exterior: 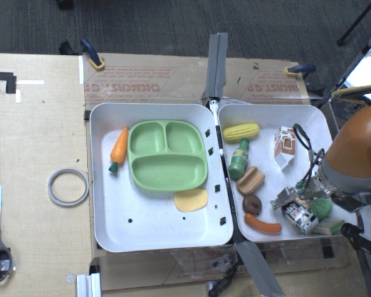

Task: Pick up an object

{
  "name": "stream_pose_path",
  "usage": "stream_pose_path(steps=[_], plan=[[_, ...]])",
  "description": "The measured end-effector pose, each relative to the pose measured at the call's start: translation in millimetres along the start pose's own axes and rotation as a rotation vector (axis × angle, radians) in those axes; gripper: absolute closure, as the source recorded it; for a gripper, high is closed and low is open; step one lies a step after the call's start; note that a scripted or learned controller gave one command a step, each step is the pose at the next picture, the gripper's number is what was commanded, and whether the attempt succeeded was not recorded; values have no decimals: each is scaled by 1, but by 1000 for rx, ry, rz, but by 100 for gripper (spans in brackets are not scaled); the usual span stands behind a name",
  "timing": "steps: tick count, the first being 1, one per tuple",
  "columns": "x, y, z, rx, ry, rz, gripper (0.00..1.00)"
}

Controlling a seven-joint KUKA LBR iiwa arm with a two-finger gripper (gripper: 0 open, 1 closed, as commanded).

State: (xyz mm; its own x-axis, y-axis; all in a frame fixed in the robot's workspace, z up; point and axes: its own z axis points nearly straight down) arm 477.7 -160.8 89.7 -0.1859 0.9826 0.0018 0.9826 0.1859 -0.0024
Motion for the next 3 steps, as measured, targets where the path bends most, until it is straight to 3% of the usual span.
stream_pose_path(steps=[2,3], plan=[[18,170,0,0,-2,-279,0],[30,128,-1,0,-2,-431,0]])
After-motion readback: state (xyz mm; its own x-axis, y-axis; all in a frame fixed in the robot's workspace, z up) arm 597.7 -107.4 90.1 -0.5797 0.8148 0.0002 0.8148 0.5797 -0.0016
